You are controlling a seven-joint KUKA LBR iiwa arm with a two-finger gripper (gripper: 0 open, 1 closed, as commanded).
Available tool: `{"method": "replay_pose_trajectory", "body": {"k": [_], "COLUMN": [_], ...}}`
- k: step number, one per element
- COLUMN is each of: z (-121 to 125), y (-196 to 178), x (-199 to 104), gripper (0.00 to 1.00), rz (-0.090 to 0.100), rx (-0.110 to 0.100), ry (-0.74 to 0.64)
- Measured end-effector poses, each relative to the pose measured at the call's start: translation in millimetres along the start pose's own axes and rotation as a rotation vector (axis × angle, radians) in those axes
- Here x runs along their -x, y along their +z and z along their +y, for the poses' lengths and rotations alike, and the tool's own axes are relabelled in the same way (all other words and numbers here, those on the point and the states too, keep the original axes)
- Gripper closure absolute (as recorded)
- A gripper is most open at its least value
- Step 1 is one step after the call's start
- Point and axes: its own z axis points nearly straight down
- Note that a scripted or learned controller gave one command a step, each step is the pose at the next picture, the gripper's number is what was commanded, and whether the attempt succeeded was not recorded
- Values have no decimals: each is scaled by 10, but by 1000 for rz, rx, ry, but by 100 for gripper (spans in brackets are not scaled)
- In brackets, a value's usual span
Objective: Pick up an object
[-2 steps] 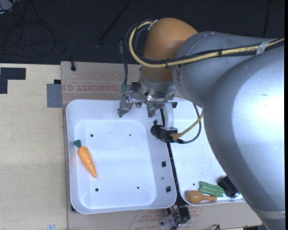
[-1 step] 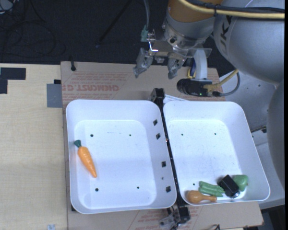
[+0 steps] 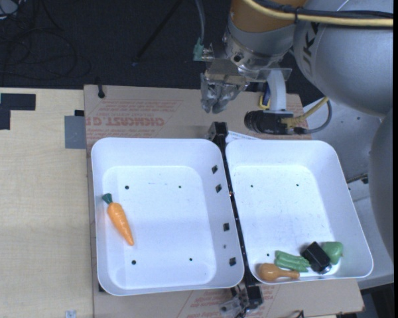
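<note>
The gripper (image 3: 217, 101) hangs near the top middle of the picture, above the brown cardboard (image 3: 146, 114) and behind the two white bins. Its fingers point down and look close together, with nothing between them. It holds nothing.

There are two bins. The left bin (image 3: 152, 280) has one thing in it: a toy carrot (image 3: 120, 221), orange with a small green top. It lies flat near the left wall of that bin, in the lower left part, with bare floor all around its other sides.

The right bin (image 3: 285, 154) has four things, all bunched in its lower right corner. One is a green bean pod (image 3: 290, 261). One is a small black block (image 3: 316, 256). One is a round green piece (image 3: 333, 249). One is an orange thing like a little gourd (image 3: 276, 272). They touch each other and sit right against the bin wall.

The carrot looks like the easy one to pick. I think it is light and hard, like plastic, and maybe a bit smooth and slippery. It will not break. It is thick near the green top and thin at the tip, so the best place to pinch is the thick middle, across its short way. The pile in the corner would be harder, since the things crowd each other and the wall is in the way.
</note>
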Motion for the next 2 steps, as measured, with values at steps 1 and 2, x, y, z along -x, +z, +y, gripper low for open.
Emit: {"method": "replay_pose_trajectory", "body": {"k": [1, 2], "z": [5, 2], "y": [484, 601], "x": [-382, 130], "gripper": [100, 100], "rz": [2, 0], "rx": [-1, 0], "ry": [7, 14]}}
